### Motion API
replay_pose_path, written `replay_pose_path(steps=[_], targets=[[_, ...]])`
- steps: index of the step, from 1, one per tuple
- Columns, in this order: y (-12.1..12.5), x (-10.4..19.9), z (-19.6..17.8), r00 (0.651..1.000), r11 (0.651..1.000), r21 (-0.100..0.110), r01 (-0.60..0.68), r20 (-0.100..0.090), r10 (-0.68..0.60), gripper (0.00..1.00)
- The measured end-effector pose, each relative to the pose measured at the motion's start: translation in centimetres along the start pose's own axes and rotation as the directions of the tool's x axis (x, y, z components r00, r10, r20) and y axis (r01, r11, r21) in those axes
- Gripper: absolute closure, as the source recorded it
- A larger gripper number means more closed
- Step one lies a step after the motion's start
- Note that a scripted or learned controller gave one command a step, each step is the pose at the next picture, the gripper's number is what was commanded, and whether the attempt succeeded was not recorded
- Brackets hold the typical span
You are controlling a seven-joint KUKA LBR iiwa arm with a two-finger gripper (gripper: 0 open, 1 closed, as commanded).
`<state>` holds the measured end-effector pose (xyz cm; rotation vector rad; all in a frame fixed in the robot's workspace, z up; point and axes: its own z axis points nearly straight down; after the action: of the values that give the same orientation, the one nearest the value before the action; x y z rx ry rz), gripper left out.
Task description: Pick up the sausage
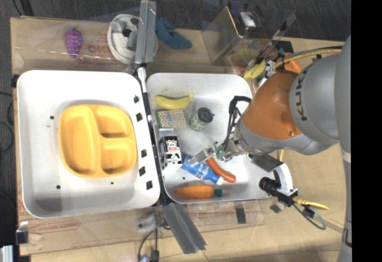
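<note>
The grey arm (325,105) is reaching in from the right, its thick body bending down toward the bench. The orange band (271,113) above the wrist is facing up at the camera, bulging round and wide. Below it the wrist is tapering leftward and downward, and the gripper (218,152) is pointing down and to the left at the end. A black cable (231,114) is looping along the wrist's left side. The fingers are too small and crowded to make out.
</note>
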<state>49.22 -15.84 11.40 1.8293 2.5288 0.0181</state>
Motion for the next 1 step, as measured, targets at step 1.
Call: replay_pose_path(steps=[1], targets=[[-2.14, -3.5, 1.65, 0.998, 0.998, 0.005, -0.07, 0.002, 0.07, 0.0]])
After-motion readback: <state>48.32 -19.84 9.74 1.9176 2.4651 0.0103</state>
